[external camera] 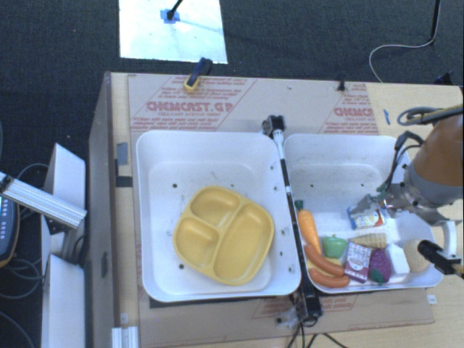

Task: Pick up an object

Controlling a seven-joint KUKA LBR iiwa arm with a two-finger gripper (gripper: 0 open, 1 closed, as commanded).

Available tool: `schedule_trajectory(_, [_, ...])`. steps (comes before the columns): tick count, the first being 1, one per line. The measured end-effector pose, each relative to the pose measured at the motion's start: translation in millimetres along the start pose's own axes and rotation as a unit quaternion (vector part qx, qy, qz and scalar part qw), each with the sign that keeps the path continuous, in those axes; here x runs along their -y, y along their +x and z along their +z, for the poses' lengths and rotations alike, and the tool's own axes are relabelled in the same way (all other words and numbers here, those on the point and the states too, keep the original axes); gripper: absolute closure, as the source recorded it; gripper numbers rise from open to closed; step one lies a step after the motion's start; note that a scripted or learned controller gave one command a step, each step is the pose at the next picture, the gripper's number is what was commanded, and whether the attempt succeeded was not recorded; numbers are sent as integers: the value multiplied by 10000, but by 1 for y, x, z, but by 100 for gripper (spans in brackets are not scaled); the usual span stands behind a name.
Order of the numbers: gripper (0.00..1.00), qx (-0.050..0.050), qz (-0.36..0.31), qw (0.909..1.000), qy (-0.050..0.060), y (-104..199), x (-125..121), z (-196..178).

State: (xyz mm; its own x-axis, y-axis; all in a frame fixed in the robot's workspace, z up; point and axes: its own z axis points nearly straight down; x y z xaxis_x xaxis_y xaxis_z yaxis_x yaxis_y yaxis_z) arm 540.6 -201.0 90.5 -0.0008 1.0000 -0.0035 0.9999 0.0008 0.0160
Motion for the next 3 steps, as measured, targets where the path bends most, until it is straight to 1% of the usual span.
schedule_trajectory(1, [0, 2, -16, 10000, -13, 6, -106, 1])
schedule_trajectory(2, [0, 1, -3, 10000, 6, -7, -25, 0])
schedule_trajectory(3, [0, -15, 1, 10000, 70, -6, 54, 5])
